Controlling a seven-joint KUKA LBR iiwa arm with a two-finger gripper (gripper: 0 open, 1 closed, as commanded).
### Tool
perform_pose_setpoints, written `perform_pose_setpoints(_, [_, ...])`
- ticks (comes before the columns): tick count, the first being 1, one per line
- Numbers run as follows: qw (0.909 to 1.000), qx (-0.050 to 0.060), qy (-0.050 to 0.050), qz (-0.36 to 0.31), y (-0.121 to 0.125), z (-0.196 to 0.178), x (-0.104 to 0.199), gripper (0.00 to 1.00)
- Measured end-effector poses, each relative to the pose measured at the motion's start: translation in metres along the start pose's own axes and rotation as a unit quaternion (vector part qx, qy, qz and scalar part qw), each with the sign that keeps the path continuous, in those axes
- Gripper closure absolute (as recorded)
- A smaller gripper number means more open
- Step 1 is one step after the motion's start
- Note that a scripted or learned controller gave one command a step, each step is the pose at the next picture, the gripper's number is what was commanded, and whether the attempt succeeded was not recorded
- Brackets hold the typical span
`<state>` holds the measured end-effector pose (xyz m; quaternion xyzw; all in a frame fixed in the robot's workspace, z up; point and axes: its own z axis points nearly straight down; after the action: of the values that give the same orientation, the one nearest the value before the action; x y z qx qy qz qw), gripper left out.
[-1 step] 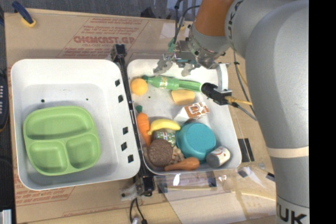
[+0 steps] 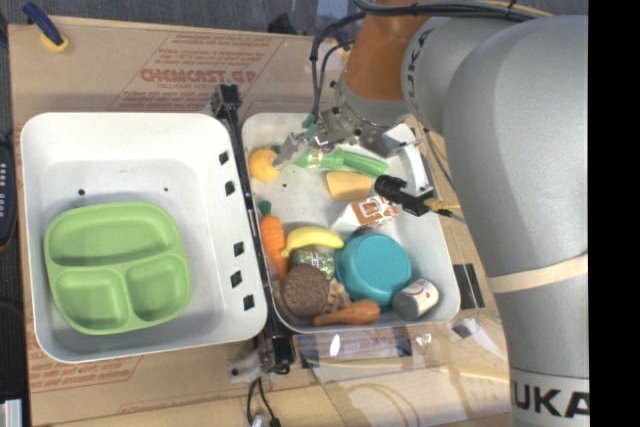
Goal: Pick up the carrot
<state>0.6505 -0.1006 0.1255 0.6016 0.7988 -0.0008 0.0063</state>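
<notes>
The carrot [image 2: 272, 241] is a short orange piece with a green top. It lies along the left wall of the right bin [image 2: 446, 267], beside a banana [image 2: 313, 238]. My gripper [image 2: 303, 146] hangs low over the far end of that bin, above a green vegetable [image 2: 356, 159] and next to a yellow lemon [image 2: 263, 165]. It is well back from the carrot, with a gap between them. The grey arm and its orange band [image 2: 385, 55] cover the bin's far right corner.
The right bin is crowded: a cheese wedge [image 2: 348, 183], a small carton [image 2: 375, 210], a teal bowl [image 2: 375, 267], a brown round cookie [image 2: 305, 290], a can [image 2: 416, 297] and an orange sausage-like piece [image 2: 346, 315]. The left bin [image 2: 120, 140] holds a green divided plate [image 2: 116, 265].
</notes>
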Motion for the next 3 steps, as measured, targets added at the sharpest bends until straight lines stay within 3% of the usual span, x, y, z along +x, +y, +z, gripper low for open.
perform_pose_setpoints(1, [0.9996,0.003,0.005,0.029,0.033,-0.072,0.083,0.00])
perform_pose_setpoints(2, [0.9995,-0.002,0.000,-0.032,0.023,-0.209,0.048,0.00])
perform_pose_setpoints(3, [0.9993,0.007,0.003,-0.037,0.022,-0.211,0.051,1.00])
